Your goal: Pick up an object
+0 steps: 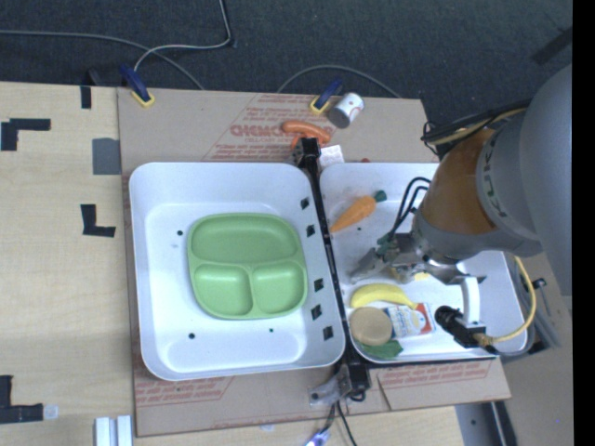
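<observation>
Two shallow white bins sit side by side on a brown cardboard sheet over the bench. The left bin holds a green divided plate lying flat near its middle, its three compartments facing up. The right bin holds the loose things: a toy carrot lies at a slant near the far left corner, its green tip pointing right; a banana curves along the near part of the bin; just nearer than the banana sits a round tan object with something green at its near edge; and a small printed packet lies flat to the right of that round object, touching or almost touching the banana.

From the right the grey arm reaches in over the right bin, its orange band showing above the wrist and black cables looping beside it. The wrist points down and to the left, so the gripper hangs low in the middle of the right bin, between the carrot on its far side and the banana on its near side. Its metal parts are blurred and partly hidden by the wrist, and I cannot tell whether it is apart or together, nor whether it touches anything.

Outside the bins, at the far edge of the cardboard, lie a small grey cylinder, a blue and yellow clamp and an orange-handled clip.
</observation>
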Controlling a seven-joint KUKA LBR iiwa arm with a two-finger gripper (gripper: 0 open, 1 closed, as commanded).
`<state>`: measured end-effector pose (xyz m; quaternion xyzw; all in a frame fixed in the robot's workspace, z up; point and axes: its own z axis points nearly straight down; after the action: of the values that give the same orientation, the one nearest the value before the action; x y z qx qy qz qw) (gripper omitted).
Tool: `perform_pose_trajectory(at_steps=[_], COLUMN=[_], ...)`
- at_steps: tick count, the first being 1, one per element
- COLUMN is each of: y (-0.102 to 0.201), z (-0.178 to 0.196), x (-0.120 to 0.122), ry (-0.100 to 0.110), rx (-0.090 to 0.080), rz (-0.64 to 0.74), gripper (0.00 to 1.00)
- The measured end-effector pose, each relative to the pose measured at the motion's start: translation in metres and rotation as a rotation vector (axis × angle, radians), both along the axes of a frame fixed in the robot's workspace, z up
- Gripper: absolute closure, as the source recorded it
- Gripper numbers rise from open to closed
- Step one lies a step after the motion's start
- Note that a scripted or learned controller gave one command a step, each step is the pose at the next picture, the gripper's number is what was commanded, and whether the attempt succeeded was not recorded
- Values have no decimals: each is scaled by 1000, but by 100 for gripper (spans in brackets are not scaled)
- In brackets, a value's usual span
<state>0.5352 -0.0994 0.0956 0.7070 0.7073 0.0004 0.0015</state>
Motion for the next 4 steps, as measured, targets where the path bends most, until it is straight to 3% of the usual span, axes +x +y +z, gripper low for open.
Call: perform_pose_trajectory(at_steps=[1, 2, 4], y=[4, -2, -12], z=[-8, -9, -9], x=[81, 133, 134], ry=[-4, -1, 0], rx=[0, 0, -1], rz=[2, 3, 1], gripper=[0, 0, 0])
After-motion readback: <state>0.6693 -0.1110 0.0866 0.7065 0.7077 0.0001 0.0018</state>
